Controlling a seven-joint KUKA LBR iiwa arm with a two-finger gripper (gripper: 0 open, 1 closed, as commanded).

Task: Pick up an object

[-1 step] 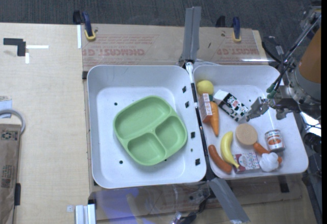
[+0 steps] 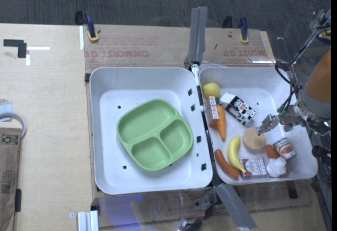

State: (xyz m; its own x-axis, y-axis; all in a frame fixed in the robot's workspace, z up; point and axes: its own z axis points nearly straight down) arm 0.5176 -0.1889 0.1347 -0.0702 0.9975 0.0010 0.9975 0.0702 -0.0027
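Gripper: we see the gripper (image 2: 269, 123) low over the right bin (image 2: 261, 80), reaching in from the right edge; one slim finger (image 2: 266, 124) pokes toward the round tan piece (image 2: 254, 141). Whether the tool is open or closed, we cannot tell from this slant, and we see nothing between its tips.

Arm: the orange band (image 2: 319, 81) sits at the far right, so we judge the wrist is angled down and leftward to reach the middle of the clutter.

Targets: everything pickable lies in the right bin. The lemon (image 2: 211, 90) is at the far left corner, the cow-patterned carton (image 2: 239, 108) is just right of it, and the carrot (image 2: 221, 122) runs beside a brown snack box (image 2: 211, 110) along the left wall.

Near row: the banana (image 2: 234, 152), sausage (image 2: 226, 164), pink packet (image 2: 254, 166), white lump (image 2: 276, 168) and small can (image 2: 284, 148) crowd the near wall, touching one another.

Nearest candidate: the tan piece lies just beneath the fingertip, so we take it as the likely pick.

Left bin: the left bin (image 2: 102, 119) carries a green divided plate (image 2: 155, 134), well apart from the tool; we judge it a drop-off spot.

Risk: tight packing may let neighbours shift or jam a grasp.
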